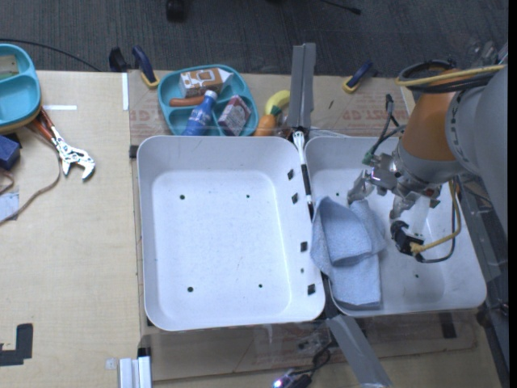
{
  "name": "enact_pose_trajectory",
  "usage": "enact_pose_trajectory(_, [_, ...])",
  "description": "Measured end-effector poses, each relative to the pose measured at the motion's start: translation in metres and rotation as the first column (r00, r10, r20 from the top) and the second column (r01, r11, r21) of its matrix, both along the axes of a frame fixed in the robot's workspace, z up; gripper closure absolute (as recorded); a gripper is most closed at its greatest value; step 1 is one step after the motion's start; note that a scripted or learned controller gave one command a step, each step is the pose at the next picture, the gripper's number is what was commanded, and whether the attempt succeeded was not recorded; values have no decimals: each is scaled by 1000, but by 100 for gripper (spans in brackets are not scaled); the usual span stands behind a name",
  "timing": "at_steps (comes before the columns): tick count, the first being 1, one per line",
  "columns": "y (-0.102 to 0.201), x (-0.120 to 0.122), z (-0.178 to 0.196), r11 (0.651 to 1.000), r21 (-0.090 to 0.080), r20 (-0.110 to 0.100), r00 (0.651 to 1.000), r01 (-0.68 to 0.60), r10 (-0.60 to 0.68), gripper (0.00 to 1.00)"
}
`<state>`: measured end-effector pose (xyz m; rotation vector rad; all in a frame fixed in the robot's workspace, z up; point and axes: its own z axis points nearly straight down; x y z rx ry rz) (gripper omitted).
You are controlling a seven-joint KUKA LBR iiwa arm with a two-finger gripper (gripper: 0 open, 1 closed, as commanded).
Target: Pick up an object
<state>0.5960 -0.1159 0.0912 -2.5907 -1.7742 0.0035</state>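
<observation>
The gripper (380, 191) hangs over the right bin (452, 285), just at three o'clock of the folded grey cloth (349, 249). Its fingers appear apart, though the view is poor, with nothing between them. The pick is not yet made.

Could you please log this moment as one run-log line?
arm: over right bin | claw: above grey cloth, no visible grasp | left bin: untouched

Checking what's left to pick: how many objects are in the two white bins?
1: a crumpled grey-blue cloth in the right shallow white bin, against its left wall, beside the end effector. Something could be hidden under it.
</observation>
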Motion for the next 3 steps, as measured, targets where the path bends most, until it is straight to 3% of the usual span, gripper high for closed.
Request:
enact_pose_trajectory(1, [-47,63,55,948,-2,5,948,-318,318,0])
enact_pose_trajectory(2, [-79,-65,101,954,0,2,954,-299,299,0])
enact_pose_trajectory(3, [-32,-103,0,994,1,1,994,-110,110,0])
